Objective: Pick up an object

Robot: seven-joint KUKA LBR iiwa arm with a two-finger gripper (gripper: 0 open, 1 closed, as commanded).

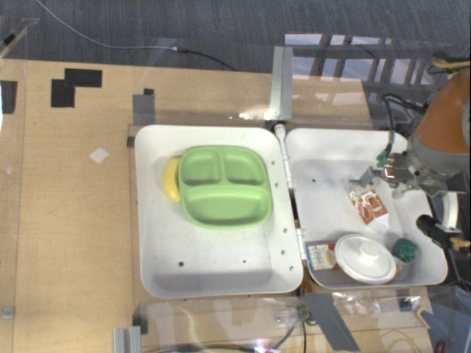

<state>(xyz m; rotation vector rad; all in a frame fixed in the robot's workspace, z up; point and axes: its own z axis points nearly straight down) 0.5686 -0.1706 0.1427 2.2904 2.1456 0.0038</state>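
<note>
In the right bin point(324, 190), a small orange and white packet point(371, 207) lies near the middle. A white round bowl point(364, 257) sits at the front, with a dark green lump point(404, 251) to its right and a small colourful packet point(319, 256) to its left. My gripper point(384, 176) hangs over the right bin's right half, just behind the orange packet. Nothing shows held in it. The arm's orange band point(445, 120) rises at the right edge.
The left bin point(213, 271) holds a green divided plate point(223, 185) with a yellow object point(171, 179) sticking out from under its left side. A metal divider point(287, 190) separates the bins. Wooden bench top extends to the left.
</note>
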